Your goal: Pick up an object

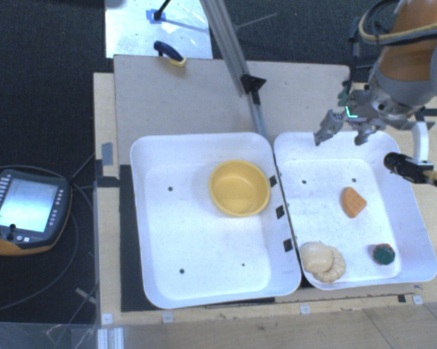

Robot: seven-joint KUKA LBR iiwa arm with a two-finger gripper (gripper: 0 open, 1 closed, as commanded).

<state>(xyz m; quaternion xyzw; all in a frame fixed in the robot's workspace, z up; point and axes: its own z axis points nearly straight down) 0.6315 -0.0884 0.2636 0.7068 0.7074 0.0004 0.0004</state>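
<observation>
My gripper (345, 131) hangs above the far edge of the right bin (327, 177), its two fingers spread apart with nothing between them. Below it in that bin lie an orange wedge-shaped piece (353, 202), a cream lumpy pastry-like object (322, 261) at the near left corner, and a small dark green ball (383, 254) at the near right. A yellow bowl (239, 187) stands upright in the left bin (174, 231), near its far right side.
A metal pole (233, 49) slants across the board behind the bins. A control pendant (22, 211) lies on the floor at the left. A black cable end (403, 166) juts over the right bin's far right rim.
</observation>
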